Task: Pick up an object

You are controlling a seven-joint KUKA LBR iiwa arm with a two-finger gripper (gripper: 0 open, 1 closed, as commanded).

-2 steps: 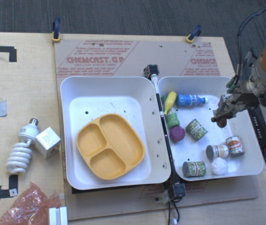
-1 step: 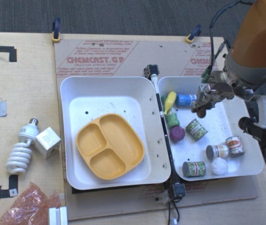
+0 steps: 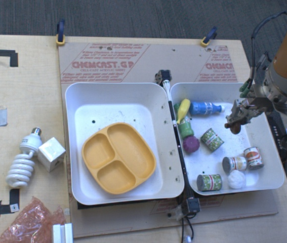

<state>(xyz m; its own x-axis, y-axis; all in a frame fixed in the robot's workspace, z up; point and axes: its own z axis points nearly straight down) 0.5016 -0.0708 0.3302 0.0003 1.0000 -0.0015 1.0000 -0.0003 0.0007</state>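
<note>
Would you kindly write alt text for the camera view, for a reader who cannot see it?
A robot arm reaches in from the right, its pincer over the right bin, which holds small cans, a blue bottle, a purple ball and other items. The left bin holds a yellow divided tray; a spiral bulb lies on the bench to its left.

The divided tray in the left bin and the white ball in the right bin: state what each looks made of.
Divided tray: probably moulded plastic, matt yellow-orange; one even colour, rounded rims, soft dull sheen. White ball: looks soft or fibrous, perhaps foam or cotton; matt with a slightly fuzzy outline, though too small to be sure.
</note>
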